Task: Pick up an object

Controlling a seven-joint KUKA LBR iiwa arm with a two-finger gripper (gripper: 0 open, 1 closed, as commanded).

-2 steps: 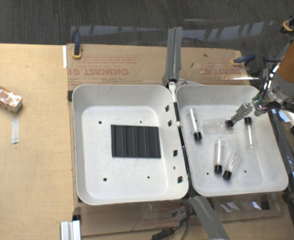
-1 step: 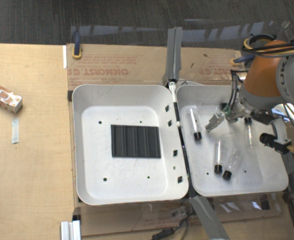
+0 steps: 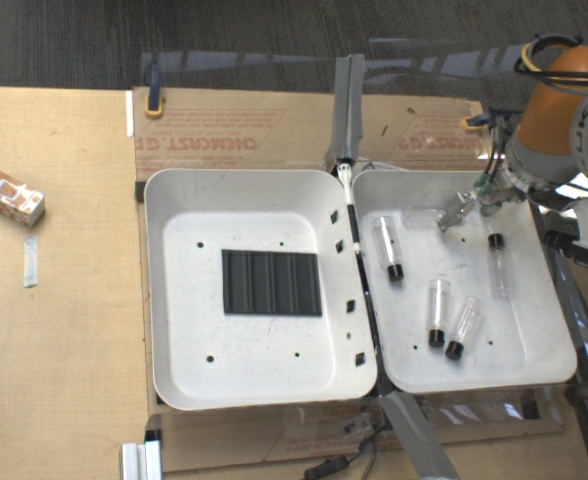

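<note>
Several clear tubes with black caps lie in the right white bin (image 3: 534,363). One tube (image 3: 388,248) lies near that bin's left wall. Two tubes (image 3: 438,313) (image 3: 462,326) rest side by side toward the front. Another tube (image 3: 496,263) lies near the right side. My gripper (image 3: 460,212) hangs low over the bin's back part, above bare floor between the left tube and the right one. Nothing shows in its grasp. The arm's orange band (image 3: 559,108) is at the upper right.
The left white bin (image 3: 174,268) holds a dark ribbed rectangular pad (image 3: 271,282). A grey divider post (image 3: 350,118) stands between the bins at the back. On the wooden bench at far left are a small orange-and-white carton (image 3: 12,198) and a pale strip (image 3: 30,263).
</note>
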